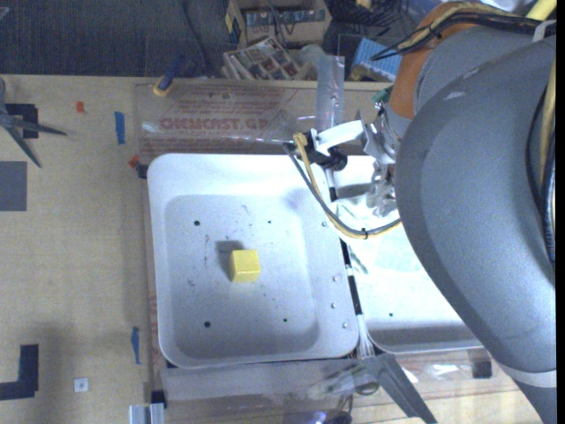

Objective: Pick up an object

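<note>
A small yellow cube (245, 265) lies near the middle of the left bin (172, 179), on its floor. My gripper (374, 193) hangs over the seam between the two bins, up and to the right of the cube and well apart from it. The big grey arm (485, 193) with its orange band covers most of the right bin (402, 303). Nothing shows in the gripper's grasp.
The left bin's floor bears dark specks and small holes around the cube. A clear plastic sheet with red lettering (221, 117) lies behind the left bin. Blue tape marks and black pieces sit on the wooden bench (71, 237) to the left.
</note>
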{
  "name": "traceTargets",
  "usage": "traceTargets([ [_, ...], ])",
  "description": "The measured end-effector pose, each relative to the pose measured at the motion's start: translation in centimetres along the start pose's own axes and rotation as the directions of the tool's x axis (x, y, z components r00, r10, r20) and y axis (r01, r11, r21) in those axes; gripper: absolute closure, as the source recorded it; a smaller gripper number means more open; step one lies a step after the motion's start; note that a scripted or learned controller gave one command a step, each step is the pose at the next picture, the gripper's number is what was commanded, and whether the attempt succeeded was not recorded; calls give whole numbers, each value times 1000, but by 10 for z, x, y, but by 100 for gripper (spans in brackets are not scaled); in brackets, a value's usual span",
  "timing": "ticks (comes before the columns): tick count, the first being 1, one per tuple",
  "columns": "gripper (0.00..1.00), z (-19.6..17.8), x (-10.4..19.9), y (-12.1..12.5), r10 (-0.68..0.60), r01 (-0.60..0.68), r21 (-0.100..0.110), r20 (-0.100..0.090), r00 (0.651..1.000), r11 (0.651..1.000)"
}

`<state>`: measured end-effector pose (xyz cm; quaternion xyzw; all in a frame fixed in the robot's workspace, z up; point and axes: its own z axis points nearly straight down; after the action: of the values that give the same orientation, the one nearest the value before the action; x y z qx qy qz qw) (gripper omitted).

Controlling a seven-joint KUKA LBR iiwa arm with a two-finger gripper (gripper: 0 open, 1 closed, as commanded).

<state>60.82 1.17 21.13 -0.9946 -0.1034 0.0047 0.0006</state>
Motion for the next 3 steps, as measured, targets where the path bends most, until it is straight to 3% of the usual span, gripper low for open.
traceTargets([
  [1,100,-8,0,1,0,0,0,2,1000,1000],
  [2,100,-83,13,29,5,-5,-3,-8,1000,1000],
  [3,100,29,-26,35,-144,144,1,-2,990,990],
])
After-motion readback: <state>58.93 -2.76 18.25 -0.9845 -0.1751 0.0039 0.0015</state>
